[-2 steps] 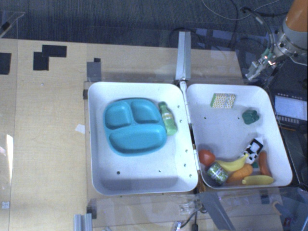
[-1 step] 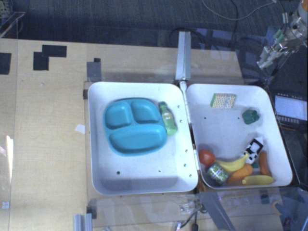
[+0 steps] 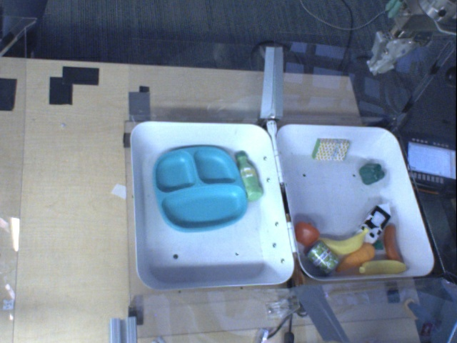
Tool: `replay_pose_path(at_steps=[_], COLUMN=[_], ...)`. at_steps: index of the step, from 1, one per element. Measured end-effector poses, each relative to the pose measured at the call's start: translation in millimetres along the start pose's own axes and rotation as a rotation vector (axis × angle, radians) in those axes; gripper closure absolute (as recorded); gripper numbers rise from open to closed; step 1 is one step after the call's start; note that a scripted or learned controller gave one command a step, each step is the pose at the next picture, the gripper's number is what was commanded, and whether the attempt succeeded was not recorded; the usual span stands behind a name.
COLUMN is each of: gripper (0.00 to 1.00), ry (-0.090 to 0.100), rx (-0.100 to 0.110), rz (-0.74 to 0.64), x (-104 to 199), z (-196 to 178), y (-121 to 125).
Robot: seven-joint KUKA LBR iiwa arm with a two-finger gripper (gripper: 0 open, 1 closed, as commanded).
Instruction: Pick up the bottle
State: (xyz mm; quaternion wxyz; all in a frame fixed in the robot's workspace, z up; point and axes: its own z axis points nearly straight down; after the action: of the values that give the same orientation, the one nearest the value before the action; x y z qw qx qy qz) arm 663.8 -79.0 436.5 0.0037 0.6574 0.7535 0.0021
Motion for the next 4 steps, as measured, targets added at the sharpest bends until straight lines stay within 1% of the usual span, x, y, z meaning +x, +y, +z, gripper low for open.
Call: replay_pose_path(at_steps=[1,2,3,4], gripper=[1.0,1.0,1.0,0.0], ry=[0.0,0.0,0.0,0.0], rx=[0.006,0.005,0.006,0.006], rz=[0.425,0.665,0.981,0.981], x=[49.3,76.6,119.9,119.8], z=[2.2,1.7,1.4,1.4], y=[4.0,16.1,21.8,21.8])
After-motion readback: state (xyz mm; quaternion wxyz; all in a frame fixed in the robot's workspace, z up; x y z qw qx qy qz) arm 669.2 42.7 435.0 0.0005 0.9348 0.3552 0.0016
